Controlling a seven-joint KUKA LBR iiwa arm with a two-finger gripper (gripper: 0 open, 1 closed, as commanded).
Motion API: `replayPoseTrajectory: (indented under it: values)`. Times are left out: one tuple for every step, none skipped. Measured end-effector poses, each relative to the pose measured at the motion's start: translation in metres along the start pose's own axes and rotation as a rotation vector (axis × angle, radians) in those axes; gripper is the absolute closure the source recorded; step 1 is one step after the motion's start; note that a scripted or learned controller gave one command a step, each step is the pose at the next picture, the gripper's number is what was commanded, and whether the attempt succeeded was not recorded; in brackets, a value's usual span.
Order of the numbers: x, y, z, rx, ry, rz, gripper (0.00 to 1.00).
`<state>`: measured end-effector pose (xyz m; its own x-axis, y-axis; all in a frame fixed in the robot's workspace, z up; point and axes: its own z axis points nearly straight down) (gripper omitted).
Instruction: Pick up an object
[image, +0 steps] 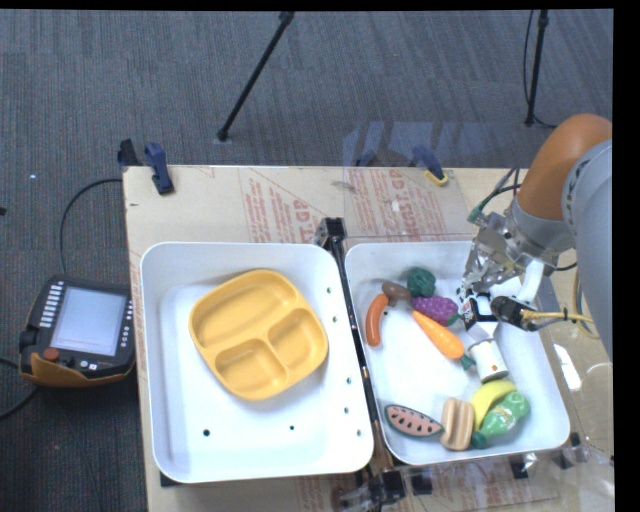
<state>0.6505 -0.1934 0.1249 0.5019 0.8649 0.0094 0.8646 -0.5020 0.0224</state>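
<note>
**Arm over the right bin, pincer hard to read**

We cannot make out much of the pincer (478, 300): it sits in a tangle of dark metal, cables and white parts at the right bin's (400, 452) upper right, and we cannot tell how far apart it stands or whether anything is in it. The grey arm (590, 200) is cut off at the right of the frame, its orange band (560, 165) rounded and glossy.

Just left of the pincer lie a knobbly purple bunch of grapes (436, 308) and a dark green lumpy vegetable (421, 281). A smooth orange carrot (440, 335) runs at a slant below them. A glossy orange-red sausage (375, 318) lies near the bin's left wall, touching a small brown piece (396, 292) we cannot identify. At the lower right cluster a watermelon slice (413, 421), a tan bread-like piece (458, 423), a yellow banana (490, 399) and a green item (506, 415), partly overlapping.

The left bin (170, 420) holds a yellow plastic tray (258, 333) with three rounded compartments. The counter (290, 200) is bare printed board. A handheld screen (80, 330) lies at the left on the carpet.
</note>
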Motion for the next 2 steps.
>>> replayPoseTrajectory:
  values:
    - [0.047,-0.093,0.015,0.031,-0.013,0.314,1.0]
    - [-0.018,-0.093,-0.078,0.023,-0.017,0.665,1.0]
